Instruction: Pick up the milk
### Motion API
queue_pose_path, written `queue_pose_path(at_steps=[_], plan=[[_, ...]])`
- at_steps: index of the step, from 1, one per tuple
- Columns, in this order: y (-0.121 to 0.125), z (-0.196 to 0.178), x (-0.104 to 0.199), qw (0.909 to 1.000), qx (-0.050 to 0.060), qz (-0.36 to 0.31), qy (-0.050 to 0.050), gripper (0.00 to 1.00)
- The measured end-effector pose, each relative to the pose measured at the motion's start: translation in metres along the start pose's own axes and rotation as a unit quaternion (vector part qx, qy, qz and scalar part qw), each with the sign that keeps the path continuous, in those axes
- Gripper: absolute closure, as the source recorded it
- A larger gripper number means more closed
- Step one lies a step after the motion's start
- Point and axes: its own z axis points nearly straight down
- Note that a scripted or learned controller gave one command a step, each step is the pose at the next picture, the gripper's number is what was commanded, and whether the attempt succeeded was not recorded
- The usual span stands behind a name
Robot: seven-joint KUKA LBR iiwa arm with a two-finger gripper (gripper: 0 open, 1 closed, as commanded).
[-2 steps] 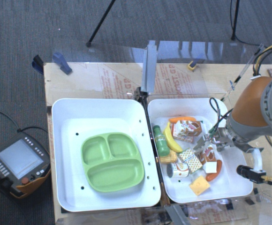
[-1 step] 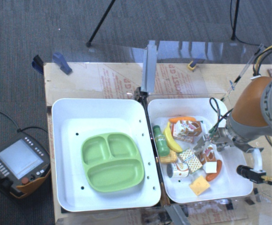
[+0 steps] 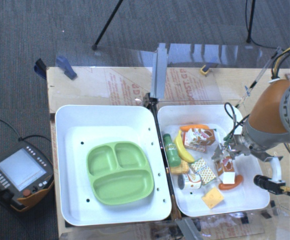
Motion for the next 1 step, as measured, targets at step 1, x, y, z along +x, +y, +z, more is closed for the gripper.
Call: queue_pose_path(at_steps=[1], plan=[[-0.0325, -0.0281, -0.0067, 1.0, -0.003, -0.006, -0.002, 1.0]])
